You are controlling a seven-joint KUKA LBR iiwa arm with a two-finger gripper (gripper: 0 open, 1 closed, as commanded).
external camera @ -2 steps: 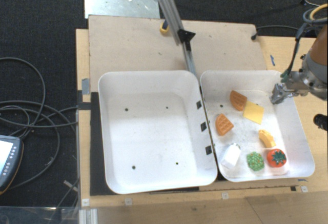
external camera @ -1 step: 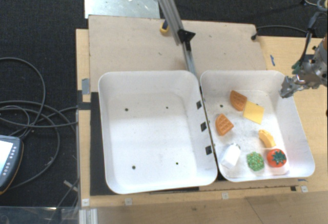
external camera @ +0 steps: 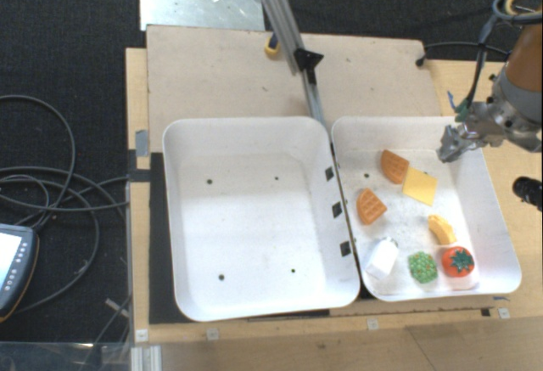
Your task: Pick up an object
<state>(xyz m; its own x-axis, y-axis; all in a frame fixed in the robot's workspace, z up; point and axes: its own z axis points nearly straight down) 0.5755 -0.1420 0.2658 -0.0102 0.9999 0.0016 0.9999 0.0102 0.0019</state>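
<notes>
The right bin (external camera: 496, 216) holds several toy foods. An orange bread piece (external camera: 394, 166) and a yellow cheese slice (external camera: 420, 187) lie near its middle. An orange waffle piece (external camera: 370, 207) sits close to the divider. Toward the front lie a yellow banana piece (external camera: 441, 230), a white block (external camera: 383, 258), a green lumpy piece (external camera: 422, 267) and a red tomato (external camera: 459, 261). My gripper (external camera: 451, 146) hangs over the bin's far right edge, above and to the right of the cheese, with nothing seen in it.
The left bin (external camera: 182, 140) sits beside the right one, with black clips (external camera: 337, 210) on the shared wall. A slanted metal pole (external camera: 280, 4) crosses the back of the bench. Cables and a tablet (external camera: 13, 263) lie on the floor at the left.
</notes>
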